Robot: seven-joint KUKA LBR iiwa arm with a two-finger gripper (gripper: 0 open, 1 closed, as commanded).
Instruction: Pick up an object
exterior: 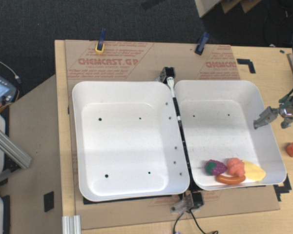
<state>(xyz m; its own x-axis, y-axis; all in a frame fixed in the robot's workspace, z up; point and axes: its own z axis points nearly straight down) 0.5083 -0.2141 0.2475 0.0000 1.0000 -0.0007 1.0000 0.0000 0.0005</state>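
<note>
The grey two-finger gripper [276, 117] is hovering over the right shallow white bin's [219, 94] edge, fingers spread apart, gripping nothing. A purple grape toy [215, 167], orange sausage [230, 179] and yellow piece [254, 171] are lying in its near corner.

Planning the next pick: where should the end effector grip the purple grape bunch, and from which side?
Grip the purple grape bunch across its rounded middle, coming straight down. Its left and far sides look free; the orange piece crowds its right, and the red sausage lies just in front.

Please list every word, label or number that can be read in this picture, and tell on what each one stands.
"CHEMCAST GP": red print on the brown sheet behind the left bin, roughly legible.
The same red print behind the right bin: too blurred to read surely.
Smaller red lines beneath both: too small to read.
</note>
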